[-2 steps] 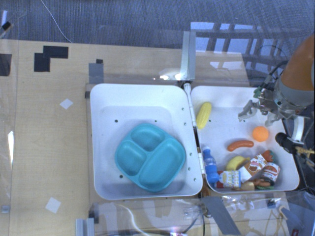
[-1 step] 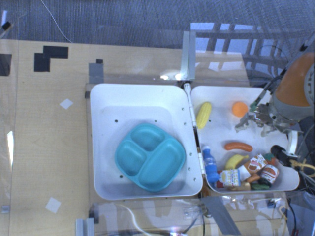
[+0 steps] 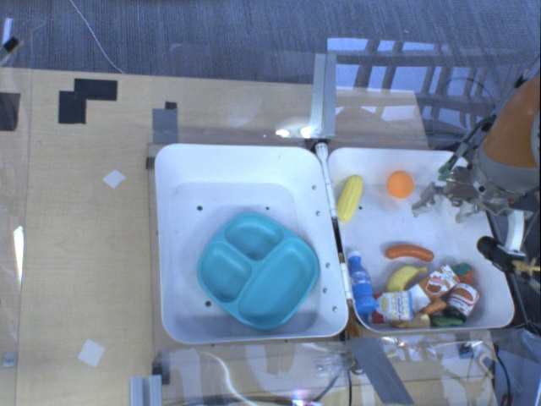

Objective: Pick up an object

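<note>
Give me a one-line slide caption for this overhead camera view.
End effector poised over the right bin of toy food, near an orange ball; a blue divided plate lies in the left bin.

The arm (image 3: 517, 138) is cut off by the right edge; toys (image 3: 431, 299) heaped in the right bin's (image 3: 372, 163) near corner overlap, several too small to identify.

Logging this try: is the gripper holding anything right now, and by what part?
Nothing is held. The gripper hangs over the right bin, fingers spread with only white floor between them; the orange ball lies apart.
</note>
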Available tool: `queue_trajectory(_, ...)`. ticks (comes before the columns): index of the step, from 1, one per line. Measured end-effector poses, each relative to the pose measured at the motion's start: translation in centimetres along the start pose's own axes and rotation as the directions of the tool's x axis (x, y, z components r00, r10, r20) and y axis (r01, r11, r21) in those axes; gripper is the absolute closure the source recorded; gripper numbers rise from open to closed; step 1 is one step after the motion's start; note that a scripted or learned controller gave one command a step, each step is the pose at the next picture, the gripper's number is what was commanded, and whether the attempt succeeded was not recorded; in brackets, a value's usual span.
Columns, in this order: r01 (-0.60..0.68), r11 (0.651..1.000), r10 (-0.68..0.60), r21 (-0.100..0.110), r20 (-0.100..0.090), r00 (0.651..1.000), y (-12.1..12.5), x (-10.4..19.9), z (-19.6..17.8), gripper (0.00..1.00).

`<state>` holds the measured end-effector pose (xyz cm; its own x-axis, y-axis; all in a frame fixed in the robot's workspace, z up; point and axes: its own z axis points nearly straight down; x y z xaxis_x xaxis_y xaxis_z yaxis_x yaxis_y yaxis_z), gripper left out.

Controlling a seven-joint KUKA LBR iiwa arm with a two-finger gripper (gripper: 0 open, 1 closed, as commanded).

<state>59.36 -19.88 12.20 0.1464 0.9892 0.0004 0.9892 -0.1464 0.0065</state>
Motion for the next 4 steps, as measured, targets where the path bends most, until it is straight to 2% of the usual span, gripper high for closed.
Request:
queue_trajectory(1,0.054,0.999,-0.054,-0.005,0.001,0.999,-4.5,3.5,3.3,0.00)
queue_trajectory(2,-0.004,1.000,0.004,-0.009,0.001,1.000,-7.7,4.2,3.2,0.00)
queue_trajectory(3,0.095,0.996,-0.095,0.003,-0.001,0.996,-11.8,7.1,0.4,0.00)
queue_trajectory(4,0.203,0.979,-0.203,0.001,-0.001,0.979,-11.7,7.4,-3.0,0.00)
